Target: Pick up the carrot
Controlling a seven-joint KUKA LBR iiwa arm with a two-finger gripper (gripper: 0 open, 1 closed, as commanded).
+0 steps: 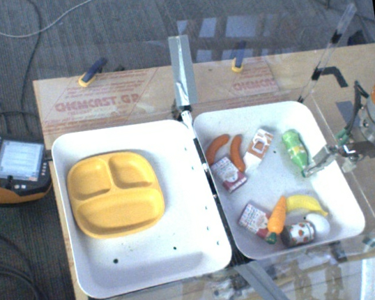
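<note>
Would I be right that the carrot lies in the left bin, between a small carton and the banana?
Not quite: the camera view shows the carrot in the right bin, not the left. It does lie between a small carton and the banana.

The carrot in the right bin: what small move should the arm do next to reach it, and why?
Probably the gripper should travel toward the near-left part of the right bin until it is above the carrot, before any descent. It now sits by the green bottle, clearly apart from the carrot, which lies tilted between a small carton and the banana.
</note>
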